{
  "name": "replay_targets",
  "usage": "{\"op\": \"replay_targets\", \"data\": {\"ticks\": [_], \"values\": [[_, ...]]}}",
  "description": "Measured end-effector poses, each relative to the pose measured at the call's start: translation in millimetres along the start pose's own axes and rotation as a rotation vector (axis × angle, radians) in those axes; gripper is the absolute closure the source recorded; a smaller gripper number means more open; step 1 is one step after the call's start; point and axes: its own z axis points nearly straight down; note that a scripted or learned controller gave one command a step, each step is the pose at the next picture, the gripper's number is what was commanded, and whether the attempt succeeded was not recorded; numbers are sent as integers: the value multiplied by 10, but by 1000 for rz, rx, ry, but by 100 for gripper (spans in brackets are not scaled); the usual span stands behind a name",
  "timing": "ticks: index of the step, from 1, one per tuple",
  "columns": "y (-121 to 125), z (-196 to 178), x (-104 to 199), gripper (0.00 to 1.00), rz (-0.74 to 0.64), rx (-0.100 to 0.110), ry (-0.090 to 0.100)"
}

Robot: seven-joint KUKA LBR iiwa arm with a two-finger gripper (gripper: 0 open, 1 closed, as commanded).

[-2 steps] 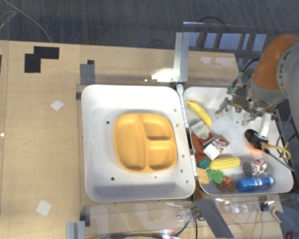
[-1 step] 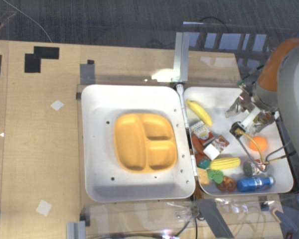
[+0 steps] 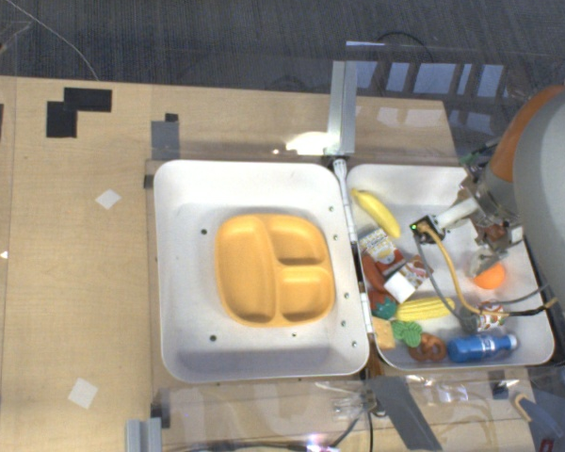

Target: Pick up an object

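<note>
Blue bottle [image 3: 481,347] lies at the right bin's [image 3: 424,179] 6 o'clock edge, nearest the camera. Pincer [image 3: 492,243] hangs just above the orange ball [image 3: 490,276]; its state cannot be told. At the ball's 9 o'clock lie corn [image 3: 424,308] and banana [image 3: 377,214]; the left bin [image 3: 184,252] holds a yellow tray [image 3: 273,268].

The worktop [image 3: 75,281] is pale wood, lightly grained, with a few black square patches [image 3: 78,108] stuck near its far left corner and small pale tags [image 3: 107,199] scattered over it. Beyond its far edge lies dark grey ribbed carpet [image 3: 217,22]. A metal upright bracket [image 3: 344,106] stands at the back, and a bright glare [image 3: 306,143] gleams beside its foot.
</note>
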Motion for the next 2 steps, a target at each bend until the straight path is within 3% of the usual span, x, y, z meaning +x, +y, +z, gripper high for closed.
{"op": "replay_targets", "data": {"ticks": [1,2], "values": [[370,-483,-351,0,-68,-3,4],[662,224,388,0,-45,-2,2]]}}
